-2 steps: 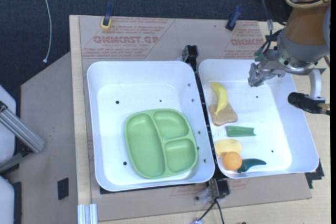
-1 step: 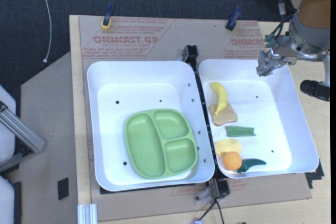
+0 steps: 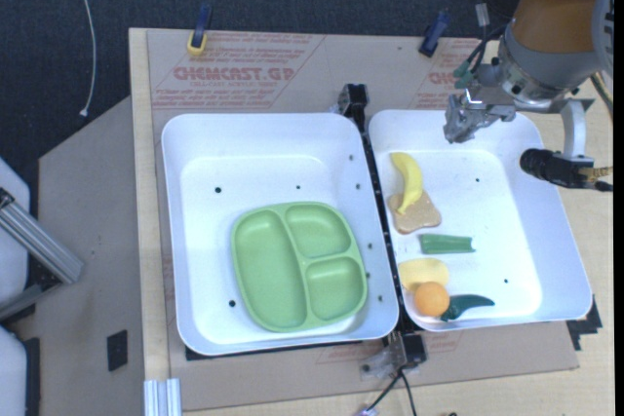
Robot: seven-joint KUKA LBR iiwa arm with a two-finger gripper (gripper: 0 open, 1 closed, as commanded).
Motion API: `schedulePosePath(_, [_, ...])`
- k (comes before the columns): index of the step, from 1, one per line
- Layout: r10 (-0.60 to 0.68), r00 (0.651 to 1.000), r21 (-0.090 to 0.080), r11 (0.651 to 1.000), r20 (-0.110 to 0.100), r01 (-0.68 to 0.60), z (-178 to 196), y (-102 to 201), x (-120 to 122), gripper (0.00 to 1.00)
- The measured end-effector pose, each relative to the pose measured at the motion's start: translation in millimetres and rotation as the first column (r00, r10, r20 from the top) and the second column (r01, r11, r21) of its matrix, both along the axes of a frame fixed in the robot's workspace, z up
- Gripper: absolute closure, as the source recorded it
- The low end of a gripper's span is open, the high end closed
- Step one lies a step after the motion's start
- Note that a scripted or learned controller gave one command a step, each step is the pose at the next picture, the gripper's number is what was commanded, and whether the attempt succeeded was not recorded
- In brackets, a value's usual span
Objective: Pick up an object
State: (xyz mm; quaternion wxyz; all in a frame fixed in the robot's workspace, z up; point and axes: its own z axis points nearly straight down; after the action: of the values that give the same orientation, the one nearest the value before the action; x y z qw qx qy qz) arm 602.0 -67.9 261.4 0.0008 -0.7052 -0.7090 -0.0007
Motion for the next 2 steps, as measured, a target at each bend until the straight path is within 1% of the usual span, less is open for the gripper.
schedulePosePath(1, [0.000,1.000,0.000,1.000,-0.004,0.000,-16,52,-16,1.00])
schedulePosePath(2, [0.002,1.000,0.001,1.000,-0.002,-0.002,-11,110,-23,1.00])
